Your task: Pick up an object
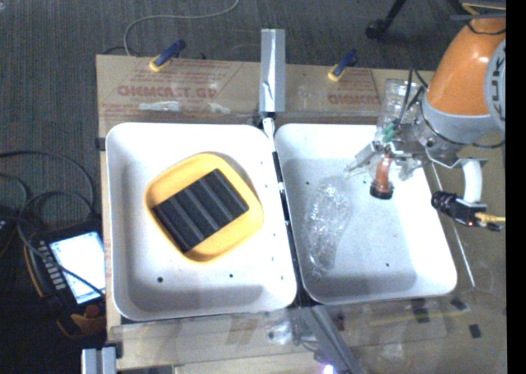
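My gripper [383, 160] hangs over the upper right part of the right bin [427, 274], below the arm's orange band. A small orange-brown cylinder with a dark lower end [382, 180] sits directly under the gripper; whether it is gripped or just lying below, I cannot tell. A crumpled clear plastic bottle [325, 220] lies in the left half of the same bin, well to the left of and below the gripper. In the left bin [131, 282] rests a yellow rounded dish with a black ribbed insert [203, 206].
A metal divider post [271, 72] stands at the back between the bins. Two blue-and-yellow clamps [167, 54] [343, 62] hold the cardboard backing. A black cable plug [456, 206] hangs from the arm over the right bin's right rim.
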Robot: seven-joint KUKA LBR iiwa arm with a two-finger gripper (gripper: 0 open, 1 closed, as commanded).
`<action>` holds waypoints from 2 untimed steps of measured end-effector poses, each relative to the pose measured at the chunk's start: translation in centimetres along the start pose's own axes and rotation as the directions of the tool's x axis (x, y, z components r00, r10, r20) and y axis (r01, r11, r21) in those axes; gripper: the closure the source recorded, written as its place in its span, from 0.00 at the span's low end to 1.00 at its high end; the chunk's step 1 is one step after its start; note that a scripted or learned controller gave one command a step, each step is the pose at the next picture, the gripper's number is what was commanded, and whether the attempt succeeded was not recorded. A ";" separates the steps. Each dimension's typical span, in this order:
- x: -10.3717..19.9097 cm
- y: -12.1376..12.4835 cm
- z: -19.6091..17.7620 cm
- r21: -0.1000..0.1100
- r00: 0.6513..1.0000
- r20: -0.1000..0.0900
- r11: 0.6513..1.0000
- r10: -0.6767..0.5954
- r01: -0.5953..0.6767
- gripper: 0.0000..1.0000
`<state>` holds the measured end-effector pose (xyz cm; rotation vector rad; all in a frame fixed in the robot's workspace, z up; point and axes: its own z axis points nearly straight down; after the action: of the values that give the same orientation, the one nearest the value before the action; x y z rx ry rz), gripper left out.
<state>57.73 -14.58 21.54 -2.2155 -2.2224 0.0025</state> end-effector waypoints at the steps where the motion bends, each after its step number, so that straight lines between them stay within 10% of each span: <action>1: -5.2 3.6 8.7 0.001 0.996 0.003 0.996 -0.089 0.089 0.00; 2: -6.4 5.3 11.9 -0.010 0.988 -0.005 0.988 -0.155 0.155 0.00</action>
<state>63.01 -20.91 9.58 -2.0379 -2.3904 -0.0151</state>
